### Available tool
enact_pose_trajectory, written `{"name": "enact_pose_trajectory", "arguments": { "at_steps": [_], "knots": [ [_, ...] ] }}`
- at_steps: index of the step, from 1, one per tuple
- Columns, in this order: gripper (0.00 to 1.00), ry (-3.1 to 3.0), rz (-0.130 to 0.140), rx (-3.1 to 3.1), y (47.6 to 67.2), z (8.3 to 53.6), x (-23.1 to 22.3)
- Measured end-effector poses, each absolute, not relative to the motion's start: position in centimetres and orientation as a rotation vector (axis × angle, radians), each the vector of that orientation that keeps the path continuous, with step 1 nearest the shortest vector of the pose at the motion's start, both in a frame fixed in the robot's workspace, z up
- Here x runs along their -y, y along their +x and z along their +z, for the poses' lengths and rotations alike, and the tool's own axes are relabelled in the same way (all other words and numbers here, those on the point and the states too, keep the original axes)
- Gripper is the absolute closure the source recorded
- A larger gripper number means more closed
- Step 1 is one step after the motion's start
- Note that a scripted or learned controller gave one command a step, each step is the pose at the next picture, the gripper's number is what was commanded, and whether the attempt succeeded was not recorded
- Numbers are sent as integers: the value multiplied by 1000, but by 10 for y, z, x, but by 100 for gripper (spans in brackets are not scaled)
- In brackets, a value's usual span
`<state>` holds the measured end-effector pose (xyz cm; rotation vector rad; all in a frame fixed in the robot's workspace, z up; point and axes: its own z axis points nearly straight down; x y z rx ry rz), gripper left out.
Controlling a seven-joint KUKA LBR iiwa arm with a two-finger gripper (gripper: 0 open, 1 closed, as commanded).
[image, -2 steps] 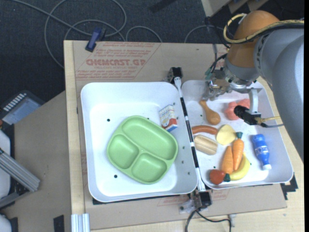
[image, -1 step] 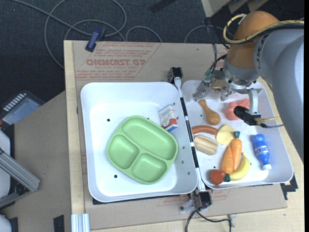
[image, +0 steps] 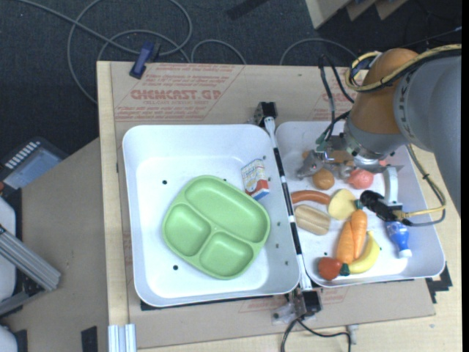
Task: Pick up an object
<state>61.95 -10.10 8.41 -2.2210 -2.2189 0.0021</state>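
Toward the counter's (image: 220,97) left edge lies the left bin (image: 139,196), holding a green divided plate (image: 215,227) on its middle floor. A small white carton (image: 254,178) with blue and red print stands just beside the plate, on the side nearer the counter's far edge and close to the wall shared with the right bin (image: 429,259).

Right bin, left part: a brown round piece (image: 323,177) lies toward the counter's far edge, with a sausage (image: 311,196) just next to it on the near side and a bread roll (image: 313,218) nearer still. A red tomato (image: 329,268) sits by the near wall.

Middle part: a pale yellow fruit (image: 341,204), an orange carrot (image: 352,235) and a banana (image: 366,259) lie close together; a pink piece (image: 360,177) lies farther back.

Right part: a blue-and-white tube (image: 399,237) lies towards the counter's right edge.

The pincer (image: 320,161), carried by the grey arm (image: 388,116), hangs directly over the brown round piece, which lies on the bin floor. Whether the pincer is apart or together cannot be told.
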Motion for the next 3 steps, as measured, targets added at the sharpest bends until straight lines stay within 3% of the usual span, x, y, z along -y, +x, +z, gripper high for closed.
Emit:
{"name": "enact_pose_trajectory", "arguments": {
  "at_steps": [1,2,3],
  "knots": [
    [100,-2223,-1,2219,620,95,101],
    [100,-2220,-5,2225,597,186,23],
    [100,-2219,0,2221,515,254,-2]
  ]
}}
